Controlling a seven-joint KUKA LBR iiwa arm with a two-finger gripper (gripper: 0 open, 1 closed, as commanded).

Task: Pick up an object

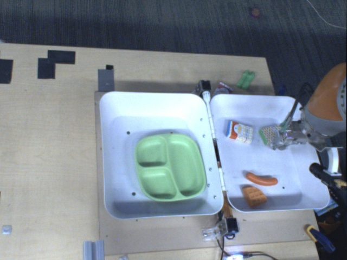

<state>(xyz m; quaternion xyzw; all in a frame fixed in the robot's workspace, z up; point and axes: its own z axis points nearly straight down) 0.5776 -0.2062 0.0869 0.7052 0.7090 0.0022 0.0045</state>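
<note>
Hovering low with gripper [280, 138] in the right bin [303, 199], seemingly reaching a greenish packet [268, 134]; finger state unclear, nothing lifted.

**Pale wooden counter carrying two white bins**

The counter [49, 161] is a light, wood-toned board that ends at twelve o'clock against dark carpet [162, 15]. Two shallow white bins sit on it side by side, rims touching: the left bin [116, 145] near the middle and the right bin [303, 196] toward three o'clock. Black tape patches [54, 63] lie on the surface at ten o'clock. A small grey block [105, 79] stands just beside the left bin's far corner. A green object [246, 79] rests near the counter's edge at one o'clock, just beyond the right bin. Cables and small fittings [225, 229] lie at six o'clock, below where the bins meet.
</note>
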